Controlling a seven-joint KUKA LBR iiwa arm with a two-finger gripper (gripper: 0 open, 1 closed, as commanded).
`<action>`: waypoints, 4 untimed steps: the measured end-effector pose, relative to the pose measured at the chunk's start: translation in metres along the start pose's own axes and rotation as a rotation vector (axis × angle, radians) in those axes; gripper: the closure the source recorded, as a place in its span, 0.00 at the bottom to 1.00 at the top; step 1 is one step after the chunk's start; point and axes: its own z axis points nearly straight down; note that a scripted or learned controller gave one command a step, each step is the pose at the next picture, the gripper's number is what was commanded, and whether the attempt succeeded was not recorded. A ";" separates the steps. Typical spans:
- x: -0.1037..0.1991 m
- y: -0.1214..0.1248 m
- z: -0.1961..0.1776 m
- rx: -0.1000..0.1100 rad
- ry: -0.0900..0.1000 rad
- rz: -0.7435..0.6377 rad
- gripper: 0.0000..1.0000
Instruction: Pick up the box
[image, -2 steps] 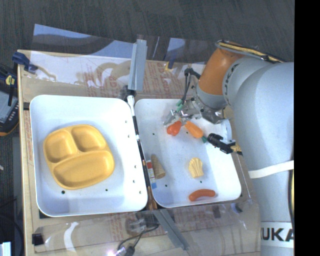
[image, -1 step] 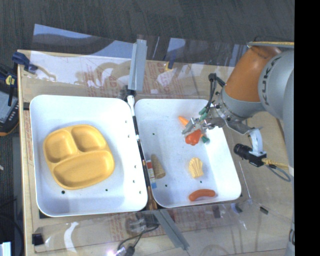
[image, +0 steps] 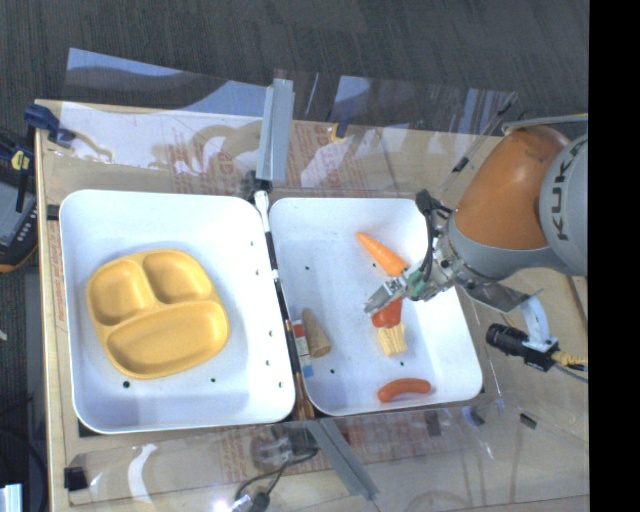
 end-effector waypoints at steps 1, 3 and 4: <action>0.047 -0.022 -0.022 0.000 0.000 0.122 1.00; 0.113 0.006 -0.089 -0.001 -0.002 -0.262 1.00; 0.080 0.032 -0.065 -0.002 -0.005 -0.624 1.00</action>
